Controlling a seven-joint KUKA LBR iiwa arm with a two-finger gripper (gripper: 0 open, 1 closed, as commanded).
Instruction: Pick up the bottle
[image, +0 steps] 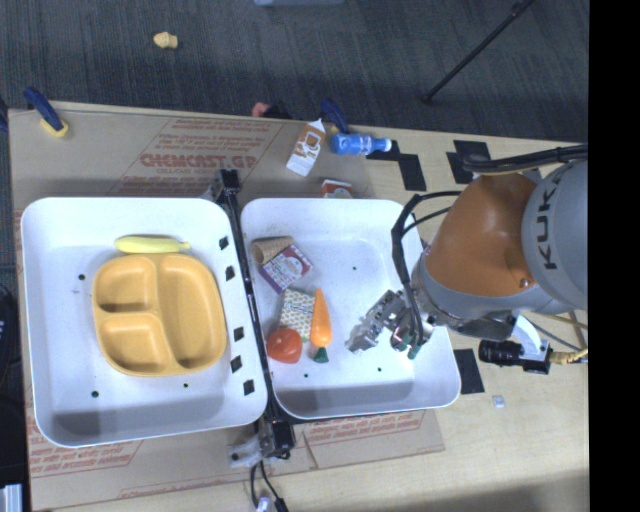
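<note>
A small blue bottle (356, 145) with a pale cap lies on its side on the bench, just beyond the far rim of the right bin (440, 385). My gripper (385, 332) hangs low over the right part of that bin's floor, well in front of the bottle. Its fingers stand open with nothing between them. The grey arm with its orange band (485, 245) reaches in from the right and covers the bin's right wall.
In the right bin lie a carrot (320, 320), a red tomato (284, 345), a checked packet (296, 308) and a wrapped cone (280, 262), all left of the gripper. The left bin (60, 400) holds a yellow divided plate (158, 312) and a banana (152, 244). A small carton (306, 148) lies beside the bottle.
</note>
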